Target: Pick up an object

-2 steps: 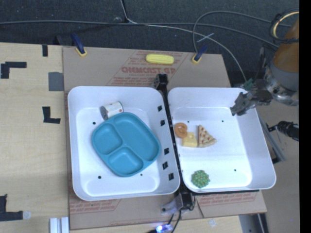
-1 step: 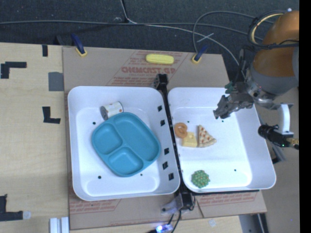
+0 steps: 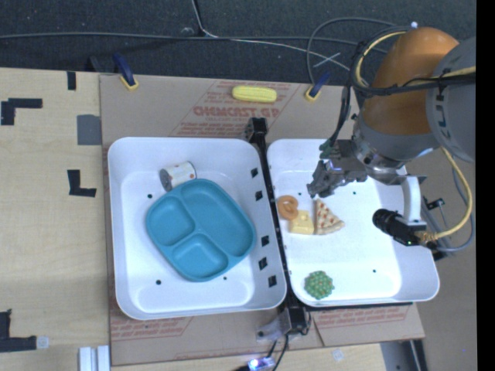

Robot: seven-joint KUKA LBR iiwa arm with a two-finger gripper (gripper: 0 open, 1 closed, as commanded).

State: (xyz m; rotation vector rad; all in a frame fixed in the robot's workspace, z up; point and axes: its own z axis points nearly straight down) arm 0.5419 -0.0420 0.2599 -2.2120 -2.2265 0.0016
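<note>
While I watch from the overhead camera, the grey arm with its orange band [image 3: 406,68] reaches in from the right and hangs its dark two-finger gripper [image 3: 321,185] over the upper left part of the right-hand shallow white bin [image 3: 418,284]; its tips blur into one dark mass, so I cannot tell how they stand, and I see nothing between them. Just below the gripper lie three small toy foods crowded together: a triangular pizza slice with red dots [image 3: 328,218], a pale yellow wedge of cheese [image 3: 302,224] touching its left side, and an orange ring-shaped pretzel [image 3: 288,205] just above the cheese. A bumpy green broccoli floret [image 3: 319,284] sits well apart, near the bin's front wall. A black cylindrical fitting [image 3: 393,226] on the arm juts over the bin's right side. In the left-hand white bin [image 3: 124,284] rests a smooth blue plastic divided plate [image 3: 199,228], with a small white cup on its side [image 3: 177,175] touching the plate's upper left edge. Beyond the bins, a yellow corn cob [image 3: 254,93] lies on brown printed cardboard [image 3: 209,110].
</note>
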